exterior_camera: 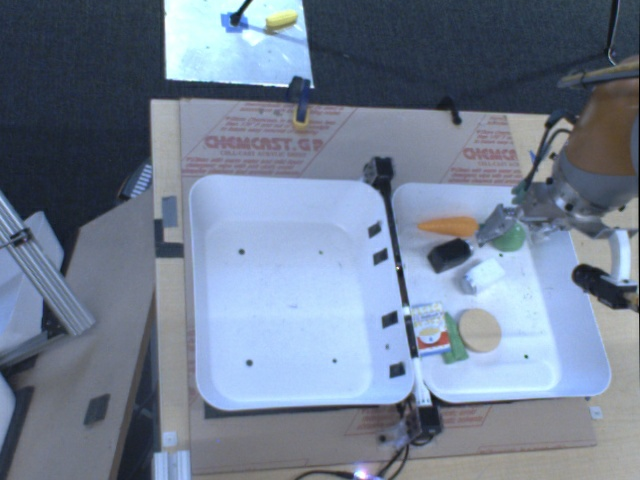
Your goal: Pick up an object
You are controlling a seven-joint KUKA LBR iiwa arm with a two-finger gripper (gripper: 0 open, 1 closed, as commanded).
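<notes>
Overhead slanted view of the surface point(250, 133) with two shallow white bins side by side. The left bin point(210, 268) shows bare floor with a few dark dots. The right bin point(570, 358) holds the objects. An orange carrot-shaped item point(447, 226) lies near its far edge. Just nearer the camera lies a black block point(449, 256), and beside that a small white object point(484, 273) whose form is hard to make out. Near the front of the bin a round tan disc point(480, 330) rests partly on a green piece point(456, 340), most of which is covered. A small red, white and blue carton point(430, 329) sits against the divider between the bins.

The arm enters from the right; its upper part is cut off by the picture's edge. The gripper point(500, 228) sits low over the far right part of the right bin, directly against a green object point(511, 237), which it largely hides. Whether the gripper is apart, together or clamped on the green object cannot be told, since the metal parts there blur together.
</notes>
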